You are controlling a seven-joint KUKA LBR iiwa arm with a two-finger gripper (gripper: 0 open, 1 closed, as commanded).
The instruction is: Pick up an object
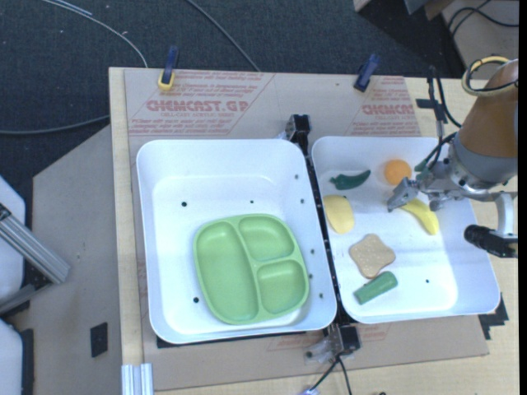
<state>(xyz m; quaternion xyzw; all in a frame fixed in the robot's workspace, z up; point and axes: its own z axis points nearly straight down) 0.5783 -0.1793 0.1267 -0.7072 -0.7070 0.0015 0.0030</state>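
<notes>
Two white bins (pixel 165 220) sit on a tan board (pixel 206 97) printed with red lettering. One bears a pale green plate (pixel 247 266); the other an orange ball (pixel 397 171), yellow banana (pixel 424 216) (bright), brown toast (pixel 372 255).

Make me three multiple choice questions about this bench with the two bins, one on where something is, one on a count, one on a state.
1. Where does the green divided plate lie?
A. left bin
B. right bin
C. on the cardboard

2. How many compartments does the plate have?
A. two
B. three
C. five

3. How does the banana stand to the gripper?
A. lifted clear
B. lying on the right bin floor beside it
C. on the plate

Answers: A, it sits inside the left bin; B, three hollows show; B, it rests on the bin floor.
</notes>
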